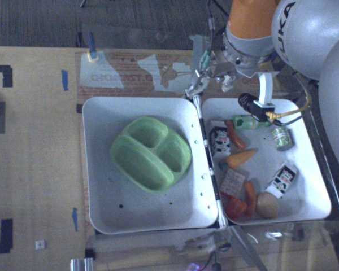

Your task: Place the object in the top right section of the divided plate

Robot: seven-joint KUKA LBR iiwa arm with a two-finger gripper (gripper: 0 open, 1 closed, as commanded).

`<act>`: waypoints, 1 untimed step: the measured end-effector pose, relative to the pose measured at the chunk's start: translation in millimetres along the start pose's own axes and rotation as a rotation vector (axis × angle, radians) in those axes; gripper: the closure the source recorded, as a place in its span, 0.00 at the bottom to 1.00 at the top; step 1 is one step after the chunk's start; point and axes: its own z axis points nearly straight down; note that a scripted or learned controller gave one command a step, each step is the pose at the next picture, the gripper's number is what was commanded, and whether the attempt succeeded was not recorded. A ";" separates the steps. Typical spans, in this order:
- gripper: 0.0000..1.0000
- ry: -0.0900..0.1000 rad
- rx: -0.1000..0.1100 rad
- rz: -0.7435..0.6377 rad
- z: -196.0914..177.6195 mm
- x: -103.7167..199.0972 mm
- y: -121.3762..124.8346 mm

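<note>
- My pincer (pixel 206 78) hangs at the far edge of the bench, above the seam where the two bins meet; whether it is apart or together I cannot tell from this slant, and I see nothing in it.
- My wrist points down and left, the orange band (pixel 251 7) right above it, the grey bulk of my arm filling the upper right.
- The things I could take lie in the right bin (pixel 316 174): a carrot (pixel 240 158), a red sausage (pixel 235 133), a small milk carton (pixel 219 140), a second carton (pixel 282 180), a potato (pixel 266 205), a green-lidded jar (pixel 281 137).
- The green divided plate (pixel 151 152) sits tilted in the left bin (pixel 101 202), all sections bare.
- Risk, as I judge it: the items crowd the dividing wall, so I might pinch two, or clip the rim.
- Second risk: the plate is rotated, so "top right" is easily mistaken, and a drop near a ridge could roll into the neighbouring section.
</note>
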 end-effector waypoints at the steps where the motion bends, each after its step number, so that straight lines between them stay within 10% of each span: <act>1: 0.00 0.000 0.001 0.000 0.4 0.1 -0.1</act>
